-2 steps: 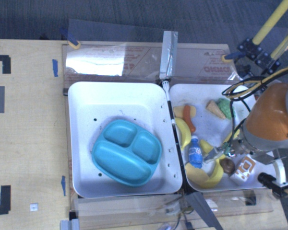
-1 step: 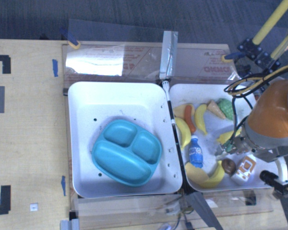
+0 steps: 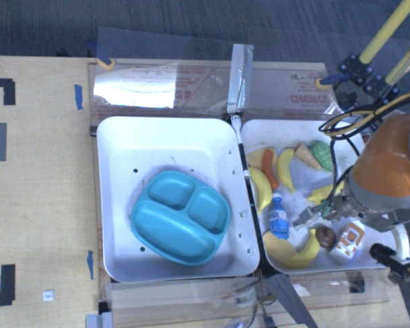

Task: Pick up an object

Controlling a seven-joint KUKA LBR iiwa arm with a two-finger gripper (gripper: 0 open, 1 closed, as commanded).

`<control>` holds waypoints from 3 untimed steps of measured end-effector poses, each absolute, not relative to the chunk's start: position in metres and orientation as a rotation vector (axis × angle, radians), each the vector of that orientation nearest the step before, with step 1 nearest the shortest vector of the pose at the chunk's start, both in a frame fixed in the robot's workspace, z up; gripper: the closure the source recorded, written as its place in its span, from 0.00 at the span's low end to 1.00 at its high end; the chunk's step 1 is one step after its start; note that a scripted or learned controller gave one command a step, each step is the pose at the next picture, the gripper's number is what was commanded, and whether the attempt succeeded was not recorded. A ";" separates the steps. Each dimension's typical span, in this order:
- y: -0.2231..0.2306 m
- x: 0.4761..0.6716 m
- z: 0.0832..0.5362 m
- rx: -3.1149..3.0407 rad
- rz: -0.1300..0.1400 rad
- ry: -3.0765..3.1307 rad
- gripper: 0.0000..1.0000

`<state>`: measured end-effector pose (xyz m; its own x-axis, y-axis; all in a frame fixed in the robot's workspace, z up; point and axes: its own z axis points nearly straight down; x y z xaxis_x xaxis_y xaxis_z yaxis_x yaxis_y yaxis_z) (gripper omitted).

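Low in the right bin [image 3: 301, 130], the gripper [image 3: 313, 215] hangs among the clutter; its fingers look slightly parted with nothing between them, so by my reading the pick is not yet made. Just left stands a small bottle [image 3: 278, 218]; near it lie a banana [image 3: 295, 249] and a brown ball [image 3: 325, 237]. The left bin [image 3: 116, 183] holds a blue tray [image 3: 181, 215]. Closing on something and lifting remain.

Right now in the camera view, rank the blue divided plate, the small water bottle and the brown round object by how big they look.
1. blue divided plate, by far the largest
2. small water bottle
3. brown round object, the smallest, though not much smaller than the bottle
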<state>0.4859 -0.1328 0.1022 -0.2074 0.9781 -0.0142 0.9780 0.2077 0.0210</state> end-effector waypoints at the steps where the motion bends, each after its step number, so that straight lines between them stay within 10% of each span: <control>1: -0.134 0.537 0.088 1.946 0.004 2.460 0.00; 2: -0.095 0.588 0.088 1.848 0.008 2.533 0.00; 3: -0.095 0.590 0.100 1.844 0.013 2.528 1.00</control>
